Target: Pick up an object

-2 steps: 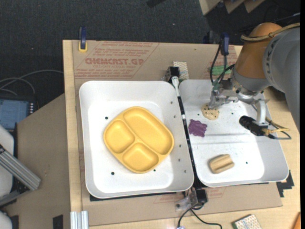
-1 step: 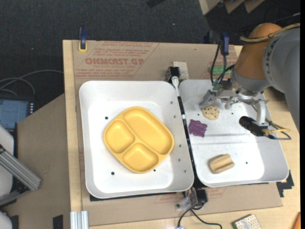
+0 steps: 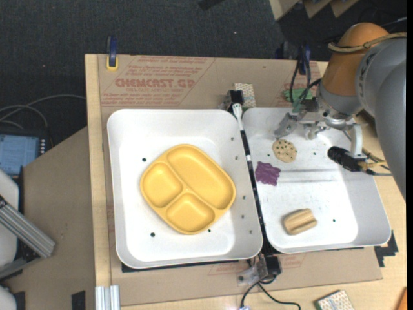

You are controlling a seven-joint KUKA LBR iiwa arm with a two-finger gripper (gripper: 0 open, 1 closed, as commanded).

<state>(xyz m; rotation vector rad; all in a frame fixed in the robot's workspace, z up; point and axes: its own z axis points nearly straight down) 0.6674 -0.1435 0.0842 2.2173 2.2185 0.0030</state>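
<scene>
In the right bin (image 3: 361, 218) lie a round chocolate-chip cookie (image 3: 284, 150), a flat purple piece (image 3: 267, 172) near the bin's left wall, and a tan bread roll (image 3: 299, 221) toward the front. My gripper (image 3: 298, 130) hangs at the back of this bin, just behind the cookie. It is open with nothing between its fingers, and one fingertip (image 3: 282, 130) points down close to the cookie's far edge.
A yellow three-compartment plate (image 3: 187, 187) fills the middle of the left bin (image 3: 129, 134). The grey arm with its orange band (image 3: 352, 50) reaches in from the right over the right bin's back corner. A ridge (image 3: 248, 166) divides the two bins.
</scene>
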